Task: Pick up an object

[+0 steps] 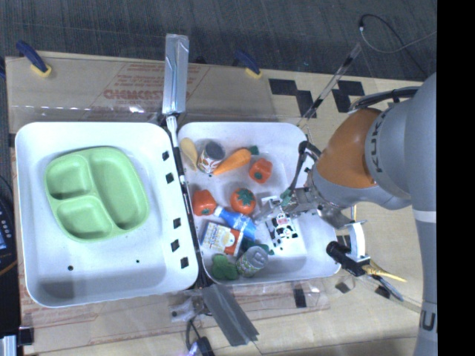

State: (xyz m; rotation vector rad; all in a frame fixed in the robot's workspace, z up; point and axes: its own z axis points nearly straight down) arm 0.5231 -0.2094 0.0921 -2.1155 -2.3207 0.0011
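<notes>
From the camera view, the right bin [315,262] is the landmark: a shallow white plastic tray crowded with toy food, while beside it the left bin [30,199] bears only a pale green divided plate [96,191]. The arm leans in over the right bin's far-right wall, and its gripper [286,202] hangs low near the bin's middle, just above a small black-and-white spotted carton [284,232]; whether its fingers are apart or closed on anything I cannot tell, since the wrist hides them. That carton, boxy and flat-sided, looks the likeliest target, being nearest the tool. Toward the bin's upper wall lie a tapered orange carrot [231,160] and a rounded orange pepper [260,170]; near the centre sits a glossy tomato [243,200]; along the lower wall rest a printed juice box [220,237] and a knobbly green broccoli [224,267], loosely jumbled.
</notes>
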